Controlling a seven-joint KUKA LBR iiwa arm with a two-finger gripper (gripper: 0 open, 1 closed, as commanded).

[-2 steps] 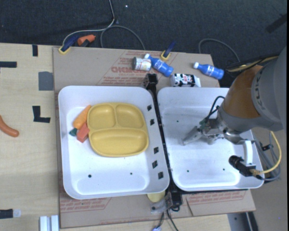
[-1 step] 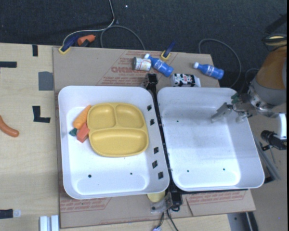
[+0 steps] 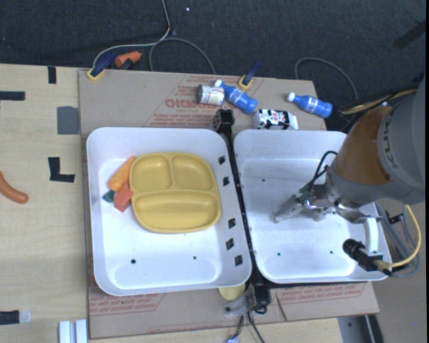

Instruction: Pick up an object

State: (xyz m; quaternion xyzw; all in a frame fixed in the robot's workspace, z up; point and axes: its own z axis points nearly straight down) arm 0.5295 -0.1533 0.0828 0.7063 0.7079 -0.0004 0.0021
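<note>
Camera view: gripper (image 3: 280, 214) over right bin (image 3: 300, 266), finger state unclear; tray (image 3: 175, 191) in left bin; risk: grabs nothing.

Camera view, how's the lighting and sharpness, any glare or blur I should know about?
Camera view: even, soft light; the white bins are bright and nearly washed out; faint shadow under the yellow tray; overall slightly soft, so the gripper and the small bottles lack fine detail.
</note>
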